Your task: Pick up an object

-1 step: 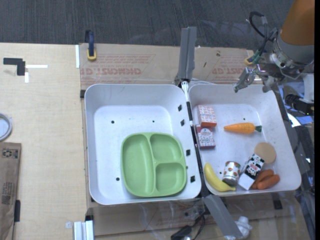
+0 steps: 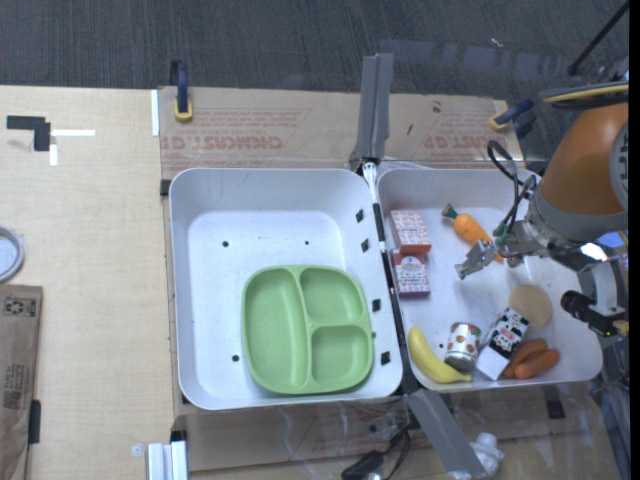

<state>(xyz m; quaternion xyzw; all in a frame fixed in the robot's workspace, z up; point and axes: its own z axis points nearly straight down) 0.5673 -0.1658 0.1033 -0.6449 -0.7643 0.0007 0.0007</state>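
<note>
The right bin (image 2: 560, 218) holds several small objects. An orange toy carrot (image 2: 470, 228) lies near its back, and two red-and-white boxes (image 2: 410, 233) (image 2: 413, 276) lie along its left wall. A banana (image 2: 432, 358), a small can (image 2: 460, 346), a black-and-white carton (image 2: 505, 336), an orange sausage-like piece (image 2: 530, 360) and a tan round object (image 2: 530, 306) lie along the front. My gripper (image 2: 477, 260) hangs over bare bin floor just below the carrot and right of the boxes. It looks open, with nothing between its fingers.
The left bin (image 2: 200, 268) holds a green divided plate (image 2: 308, 328). A grey divider post (image 2: 375, 108) stands behind the seam between the bins. The arm's orange band (image 2: 590, 158) overhangs the right bin's right side.
</note>
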